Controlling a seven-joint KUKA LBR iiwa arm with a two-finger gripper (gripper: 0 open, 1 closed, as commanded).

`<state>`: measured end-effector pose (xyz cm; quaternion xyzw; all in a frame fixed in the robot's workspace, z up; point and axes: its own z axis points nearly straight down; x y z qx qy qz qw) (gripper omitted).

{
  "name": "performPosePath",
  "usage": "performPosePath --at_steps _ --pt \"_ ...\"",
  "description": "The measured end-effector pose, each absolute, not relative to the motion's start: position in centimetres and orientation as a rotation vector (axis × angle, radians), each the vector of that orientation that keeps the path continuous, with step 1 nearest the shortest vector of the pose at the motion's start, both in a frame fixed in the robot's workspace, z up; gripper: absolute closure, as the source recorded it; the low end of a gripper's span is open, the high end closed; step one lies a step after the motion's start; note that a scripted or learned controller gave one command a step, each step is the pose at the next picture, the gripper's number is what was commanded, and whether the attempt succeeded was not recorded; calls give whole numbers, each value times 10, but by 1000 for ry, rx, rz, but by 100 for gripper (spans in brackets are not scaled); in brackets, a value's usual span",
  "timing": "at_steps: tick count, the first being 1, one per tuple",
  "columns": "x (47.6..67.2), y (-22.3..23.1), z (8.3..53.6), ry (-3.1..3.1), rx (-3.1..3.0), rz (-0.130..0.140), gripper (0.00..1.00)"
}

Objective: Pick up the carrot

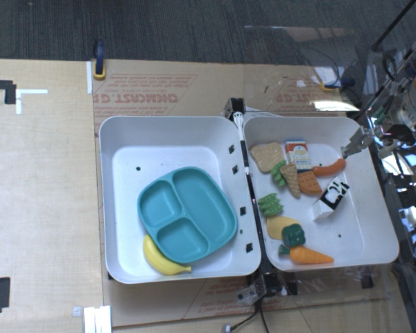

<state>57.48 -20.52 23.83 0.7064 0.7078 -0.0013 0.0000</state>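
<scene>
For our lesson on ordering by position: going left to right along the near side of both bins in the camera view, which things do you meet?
Banana → teal divided plate → yellow piece → broccoli → carrot.
</scene>
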Motion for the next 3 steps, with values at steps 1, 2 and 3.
performPosePath --at_steps 1,2,3 --pt "546 -161 116 2187 2217 19 0" --pt "481 -131 164 2211 2235 -2 0" --pt "489 -104 107 2511 1831 24 0"
